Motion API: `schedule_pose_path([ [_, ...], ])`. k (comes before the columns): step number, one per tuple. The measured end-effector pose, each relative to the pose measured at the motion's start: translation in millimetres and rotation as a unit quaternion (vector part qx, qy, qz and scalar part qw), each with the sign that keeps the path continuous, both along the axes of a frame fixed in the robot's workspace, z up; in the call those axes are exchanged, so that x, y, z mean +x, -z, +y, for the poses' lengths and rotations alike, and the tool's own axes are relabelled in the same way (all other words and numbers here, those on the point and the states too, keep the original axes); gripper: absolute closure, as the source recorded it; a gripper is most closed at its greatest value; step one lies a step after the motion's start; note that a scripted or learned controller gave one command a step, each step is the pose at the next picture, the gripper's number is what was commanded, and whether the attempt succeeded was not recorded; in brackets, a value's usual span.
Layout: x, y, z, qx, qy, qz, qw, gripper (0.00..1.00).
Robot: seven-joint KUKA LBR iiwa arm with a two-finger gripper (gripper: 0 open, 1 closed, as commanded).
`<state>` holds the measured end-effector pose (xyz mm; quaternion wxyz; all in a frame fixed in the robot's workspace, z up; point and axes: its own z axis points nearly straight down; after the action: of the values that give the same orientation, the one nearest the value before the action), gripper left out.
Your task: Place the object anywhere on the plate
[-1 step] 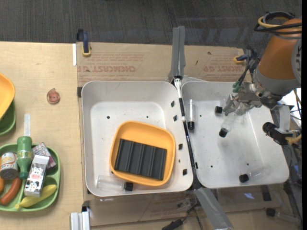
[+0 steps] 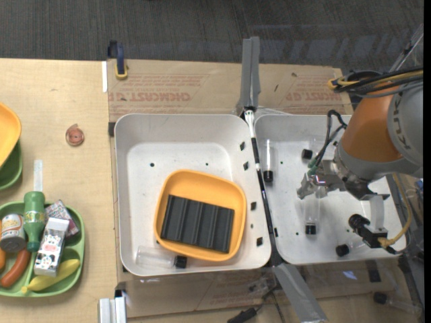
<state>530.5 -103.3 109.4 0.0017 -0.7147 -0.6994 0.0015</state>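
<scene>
- The arm (image 2: 374, 136) is reaching in from the right and hanging over the right bin (image 2: 289, 237), with its orange band showing above the wrist.
- The gripper (image 2: 315, 182) is hovering low over the middle of the right bin. Whether it is released or clenched cannot be told from this angle, and nothing is visibly being held in it.
- The plate (image 2: 195, 178), orange-yellow with rounded corners, is sitting in the left bin (image 2: 135, 153), toward its near right part.
- A black ridged block (image 2: 199, 223) is lying flat on the plate, covering most of its near half.
- A clear tube (image 2: 156, 258) with a dark cap is lying in the left bin just beside the plate's near edge.
- Two more capped tubes are lying in the right bin: one (image 2: 267, 159) along its left wall, the other (image 2: 310, 217) just below the gripper.
- A sheet of cardboard (image 2: 175, 93) is lying under both bins.
- On the table to the left, well apart from the bins, a green tray (image 2: 74, 256) is holding toy food and a green bottle (image 2: 34, 217), and a small pink piece (image 2: 75, 136) is lying alone.
</scene>
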Motion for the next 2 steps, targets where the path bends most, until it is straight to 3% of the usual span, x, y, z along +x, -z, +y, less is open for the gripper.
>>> schedule_pose_path([
  [1,-18.8,-118.9,72.6,-0.0006,-0.053,-0.001,0.9986,1.00],
  [2,21.8,-105.2,83.8,-0.0006,-0.122,-0.001,0.9926,1.00],
])
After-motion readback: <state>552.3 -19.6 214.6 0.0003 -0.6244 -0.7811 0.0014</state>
